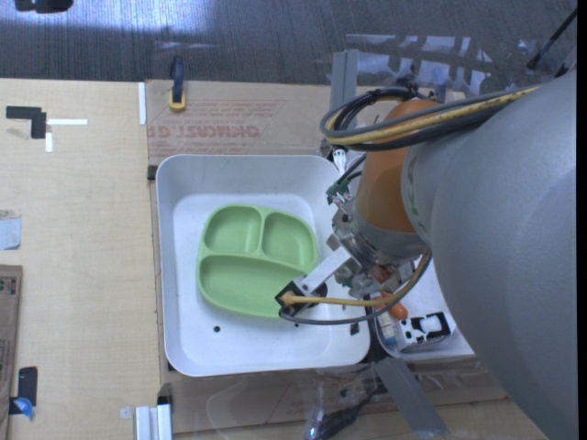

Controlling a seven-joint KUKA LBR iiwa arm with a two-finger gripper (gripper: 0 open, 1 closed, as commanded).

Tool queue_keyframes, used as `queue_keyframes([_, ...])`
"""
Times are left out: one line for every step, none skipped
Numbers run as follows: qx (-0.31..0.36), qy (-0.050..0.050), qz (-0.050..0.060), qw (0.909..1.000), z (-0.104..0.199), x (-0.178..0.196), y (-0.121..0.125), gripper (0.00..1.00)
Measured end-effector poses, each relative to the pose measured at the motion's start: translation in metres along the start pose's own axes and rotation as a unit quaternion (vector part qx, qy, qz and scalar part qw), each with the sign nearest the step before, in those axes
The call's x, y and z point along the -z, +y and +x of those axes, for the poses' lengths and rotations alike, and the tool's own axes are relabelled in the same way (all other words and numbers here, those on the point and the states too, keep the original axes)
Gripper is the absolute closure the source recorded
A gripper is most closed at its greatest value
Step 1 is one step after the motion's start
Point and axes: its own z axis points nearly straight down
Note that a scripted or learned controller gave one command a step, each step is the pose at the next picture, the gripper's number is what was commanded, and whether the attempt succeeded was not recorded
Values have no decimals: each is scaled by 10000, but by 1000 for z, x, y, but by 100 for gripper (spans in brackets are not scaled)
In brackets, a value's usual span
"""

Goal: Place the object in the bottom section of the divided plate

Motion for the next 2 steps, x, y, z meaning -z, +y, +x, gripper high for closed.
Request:
queue_keyframes([1243, -11, -8, 9922, 95, 16, 18, 100])
queue_keyframes([2249, -11, -1, 9744, 62, 24, -55, 100])
